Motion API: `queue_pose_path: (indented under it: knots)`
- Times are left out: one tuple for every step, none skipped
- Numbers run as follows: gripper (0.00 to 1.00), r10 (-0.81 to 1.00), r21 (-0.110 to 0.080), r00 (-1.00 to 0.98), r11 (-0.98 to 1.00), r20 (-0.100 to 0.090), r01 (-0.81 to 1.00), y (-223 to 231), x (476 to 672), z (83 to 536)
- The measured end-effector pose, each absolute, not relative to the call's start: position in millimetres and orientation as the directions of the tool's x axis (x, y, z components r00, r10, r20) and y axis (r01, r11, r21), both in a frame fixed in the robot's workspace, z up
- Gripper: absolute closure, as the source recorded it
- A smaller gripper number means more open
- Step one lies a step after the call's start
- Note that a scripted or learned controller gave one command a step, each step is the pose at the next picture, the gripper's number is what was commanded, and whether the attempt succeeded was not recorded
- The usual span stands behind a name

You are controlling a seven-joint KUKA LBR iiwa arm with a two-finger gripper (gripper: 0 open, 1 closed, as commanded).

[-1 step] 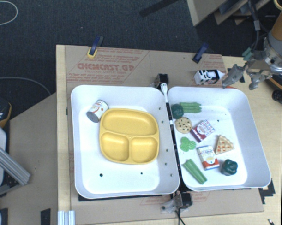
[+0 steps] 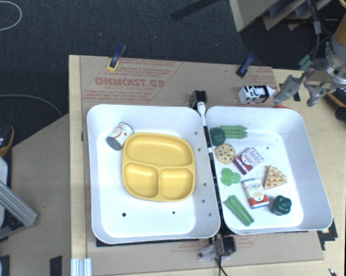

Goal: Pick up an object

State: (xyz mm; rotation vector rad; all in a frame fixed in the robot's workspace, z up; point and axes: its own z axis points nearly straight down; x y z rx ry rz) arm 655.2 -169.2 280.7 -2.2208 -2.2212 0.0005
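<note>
Hovering above worktop's far right corner: gripper (image 2: 302,91), fingers spread, nothing between them, outside right bin (image 2: 309,139). Right bin holds toy foods: cookie (image 2: 224,153), pizza slice (image 2: 274,178), green pepper (image 2: 280,205), small cartons. Left bin (image 2: 98,160) holds yellow divided plate (image 2: 158,166), small can (image 2: 118,135) at its far-left corner.

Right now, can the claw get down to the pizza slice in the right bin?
Probably yes: the claw hangs open above the right bin's far corner, and the pizza slice lies flat with nothing over it.
</note>
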Motion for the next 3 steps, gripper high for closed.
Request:
queue_pose_path:
  knots:
    - [0.00, 1.000, -0.005, 0.000, 0.000, 0.001, 1.000, -171, 658.7, 237]
    - [0.00, 1.000, -0.005, -0.001, 0.001, 0.001, 1.000, -166, 652.1, 178]
    - [0.00, 1.000, -0.006, 0.000, 0.000, 0.001, 1.000, -167, 641.8, 127]
